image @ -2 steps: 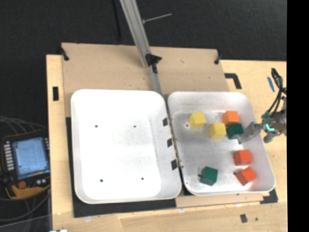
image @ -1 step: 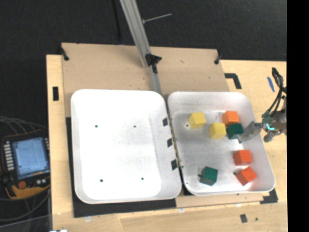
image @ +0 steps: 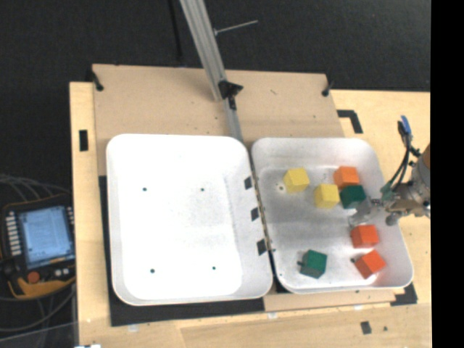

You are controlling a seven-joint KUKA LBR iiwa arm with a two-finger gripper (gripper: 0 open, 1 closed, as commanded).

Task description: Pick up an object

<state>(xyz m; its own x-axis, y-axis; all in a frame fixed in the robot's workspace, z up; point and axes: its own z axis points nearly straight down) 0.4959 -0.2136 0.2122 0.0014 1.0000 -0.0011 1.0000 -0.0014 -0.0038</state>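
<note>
The right white bin [image: 290,281] holds several small blocks. Two yellow blocks [image: 296,180] [image: 327,195] lie near its middle. An orange block [image: 347,175] and a dark green block [image: 353,196] sit toward the far right. Another orange block [image: 365,235] and a tilted one [image: 370,263] lie at the near right, and a second green block [image: 313,262] rests near the front. My gripper [image: 375,210] reaches in over the bin's right rim, low between the dark green block and the orange block below it. I see nothing held in it.
The left white bin [image: 177,216] lies beside the right one, their rims meeting at a dark hinge strip [image: 257,212]. A slanted metal pole [image: 206,42] rises from the bench's back. A handheld control pendant [image: 40,238] sits at far left.
</note>
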